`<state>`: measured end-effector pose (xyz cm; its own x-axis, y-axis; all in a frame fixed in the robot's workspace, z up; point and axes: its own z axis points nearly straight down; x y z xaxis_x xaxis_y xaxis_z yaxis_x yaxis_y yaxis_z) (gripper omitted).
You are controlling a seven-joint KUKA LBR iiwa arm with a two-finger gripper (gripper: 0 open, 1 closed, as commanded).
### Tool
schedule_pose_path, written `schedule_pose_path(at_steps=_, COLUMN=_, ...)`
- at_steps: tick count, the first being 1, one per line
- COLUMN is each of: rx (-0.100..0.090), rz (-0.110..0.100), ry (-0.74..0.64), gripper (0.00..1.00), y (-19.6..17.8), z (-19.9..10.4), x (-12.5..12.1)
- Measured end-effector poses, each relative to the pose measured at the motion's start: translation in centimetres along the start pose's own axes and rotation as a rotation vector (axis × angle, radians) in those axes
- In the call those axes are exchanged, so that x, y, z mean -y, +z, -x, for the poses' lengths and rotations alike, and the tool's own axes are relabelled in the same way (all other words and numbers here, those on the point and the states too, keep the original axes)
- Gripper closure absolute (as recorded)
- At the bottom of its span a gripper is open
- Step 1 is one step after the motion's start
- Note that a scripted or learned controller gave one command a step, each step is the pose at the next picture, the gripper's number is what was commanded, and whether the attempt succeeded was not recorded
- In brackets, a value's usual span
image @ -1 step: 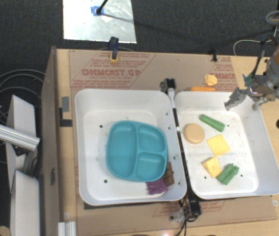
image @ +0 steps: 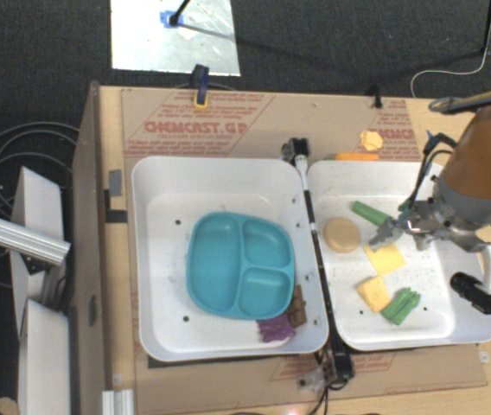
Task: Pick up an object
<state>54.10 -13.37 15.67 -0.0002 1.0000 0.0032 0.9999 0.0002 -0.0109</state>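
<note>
The left bin (image: 155, 232) on the surface (image: 228, 115) holds a turquoise divided plate (image: 239, 264) lying flat near its middle, with three compartments facing up. At the plate's lower right edge, against the bin's near corner, sit a purple object (image: 273, 328) and, touching it, a small brown piece (image: 298, 309). A black divider strip (image: 308, 214) runs between the two bins.

In the right bin (image: 436, 331), a round tan disc (image: 342, 234) lies close to the divider. Just beyond it, toward the far wall, a green stick-shaped piece (image: 369, 213) lies at a slant. A yellow flat square (image: 385, 258) rests near the middle of the bin, and a second yellow block (image: 373, 293) sits nearer the front, touching or nearly touching a green bundle-shaped piece (image: 400, 306) at its right. On the far rim of this bin lies an orange piece (image: 357, 156), and a pale yellow crumpled piece (image: 371, 140) sits on the cardboard behind it.

The arm reaches in from the right, its orange band (image: 483, 158) above the wrist. The end effector (image: 397, 228) hangs low over the right bin, between the green stick and the yellow square, its fingers set apart with nothing visible between them. Whether the tips touch either object cannot be told.
</note>
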Motion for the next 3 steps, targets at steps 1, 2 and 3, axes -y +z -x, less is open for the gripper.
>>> schedule_pose_path(at_steps=1, rx=0.002, rz=0.008, ry=-0.002, gripper=0.0, y=7.6, z=-2.1, x=3.8)
schedule_pose_path(at_steps=2, rx=0.005, rz=0.015, ry=0.0, gripper=1.0, y=6.2, z=-1.9, x=3.5)
schedule_pose_path(at_steps=3, rx=0.009, rz=0.025, ry=-0.003, gripper=1.0, y=-3.0, z=2.0, x=-1.1)
